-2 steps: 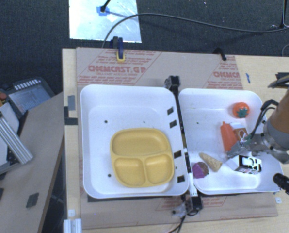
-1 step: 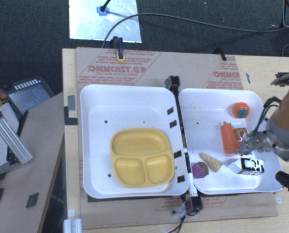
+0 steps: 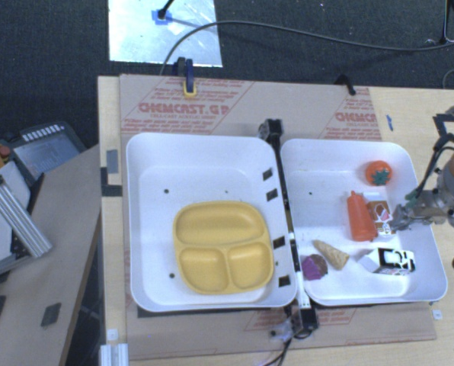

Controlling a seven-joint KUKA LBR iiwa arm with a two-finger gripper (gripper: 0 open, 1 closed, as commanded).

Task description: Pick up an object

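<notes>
Dark carpet around a tan bench carrying two shallow white plastic bins, left and right, touching along a centre seam. Camera view: gripper comes in from the right and sits low over the right bin, just beside the small red-and-white carton and the orange-red bottle-shaped toy; can't tell how the jaws stand, too small and blurred, and nothing visibly held. Risks, as I judge it: carton and bottle touch, so a close could catch both or wedge between them and push them apart; the black-and-white boxy toy is just below and could get nudged; bin wall is near, possible finger strike. Count: two bins, one yellow three-compartment plastic tray in the left; in the right, one orange round fruit toy, one bottle, one carton, one tan cone, one purple lump, one boxy toy. Six candidates.
</notes>
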